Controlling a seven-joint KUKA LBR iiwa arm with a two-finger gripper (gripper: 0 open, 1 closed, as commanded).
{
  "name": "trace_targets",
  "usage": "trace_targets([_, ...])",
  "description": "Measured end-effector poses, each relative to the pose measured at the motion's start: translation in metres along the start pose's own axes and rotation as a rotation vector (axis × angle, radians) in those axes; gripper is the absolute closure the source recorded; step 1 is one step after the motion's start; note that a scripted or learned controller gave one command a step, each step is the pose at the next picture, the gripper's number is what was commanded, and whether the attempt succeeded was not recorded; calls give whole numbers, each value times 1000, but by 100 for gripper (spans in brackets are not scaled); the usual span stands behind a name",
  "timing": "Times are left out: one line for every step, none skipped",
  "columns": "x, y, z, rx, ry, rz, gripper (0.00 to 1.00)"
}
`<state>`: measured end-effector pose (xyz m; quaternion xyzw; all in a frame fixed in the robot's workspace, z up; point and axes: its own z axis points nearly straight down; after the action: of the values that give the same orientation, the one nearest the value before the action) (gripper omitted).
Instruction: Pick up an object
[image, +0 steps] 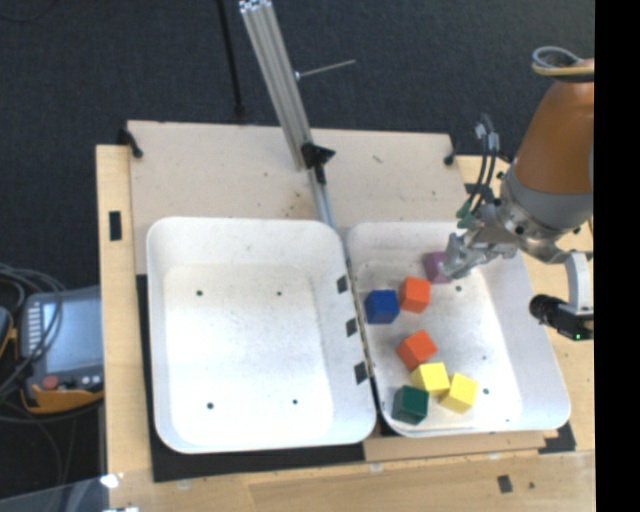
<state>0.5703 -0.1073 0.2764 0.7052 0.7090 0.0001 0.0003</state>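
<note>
From my console I see the gripper (458, 262) low in the upper part of the right bin (520, 345), against a purple block (434, 265), though I cannot tell its state, with orange, blue, yellow and green blocks lower in the frame

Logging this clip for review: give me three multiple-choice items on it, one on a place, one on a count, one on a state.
1. Where do the blocks lie?
A. left bin
B. right bin
C. bench outside the bins

2. How many yellow blocks are there?
A. one
B. two
C. four

3. The gripper is:
A. down over the purple block
B. raised over the left bin
C. beside the green block

Key: 1 B, all blocks sit inside the right bin. 2 B, two yellow blocks lie side by side near the front. 3 A, its tip is at the purple block by the bin's far wall.
</note>
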Motion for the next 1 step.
trace_targets([52, -4, 16, 1, 1, -1, 100])
